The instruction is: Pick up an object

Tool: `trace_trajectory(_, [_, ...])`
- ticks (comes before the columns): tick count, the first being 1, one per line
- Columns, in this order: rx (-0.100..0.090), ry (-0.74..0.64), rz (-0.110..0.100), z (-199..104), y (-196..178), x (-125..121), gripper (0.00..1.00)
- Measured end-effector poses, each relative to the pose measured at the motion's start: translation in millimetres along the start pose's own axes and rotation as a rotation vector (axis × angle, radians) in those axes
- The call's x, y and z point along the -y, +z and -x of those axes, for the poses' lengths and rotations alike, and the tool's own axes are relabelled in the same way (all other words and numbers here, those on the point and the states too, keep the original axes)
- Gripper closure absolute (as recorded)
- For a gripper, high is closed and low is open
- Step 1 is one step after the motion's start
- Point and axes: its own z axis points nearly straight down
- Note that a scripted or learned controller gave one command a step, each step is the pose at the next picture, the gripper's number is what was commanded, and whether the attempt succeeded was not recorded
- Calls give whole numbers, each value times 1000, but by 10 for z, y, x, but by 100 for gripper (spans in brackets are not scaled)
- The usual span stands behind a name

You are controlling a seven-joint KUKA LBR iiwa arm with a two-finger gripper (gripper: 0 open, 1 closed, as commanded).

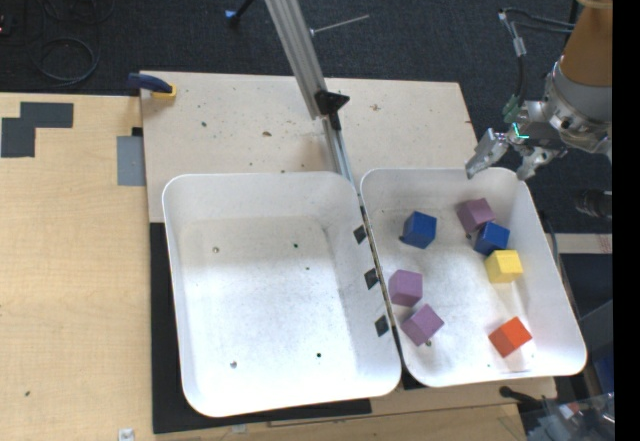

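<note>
Gripper apparently spread, holding nothing | above right bin far rim | blocks below

arm: orange band | grey wrist | pincer: silver, perhaps cabled

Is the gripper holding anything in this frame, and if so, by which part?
Nothing is held. The gripper hangs open above the right bin's far rim, apart from the blocks.
</note>
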Motion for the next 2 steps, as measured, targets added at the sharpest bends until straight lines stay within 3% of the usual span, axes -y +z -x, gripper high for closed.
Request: trace_trajectory(2, [-2, 1, -5, -72, 928, 0, 0])
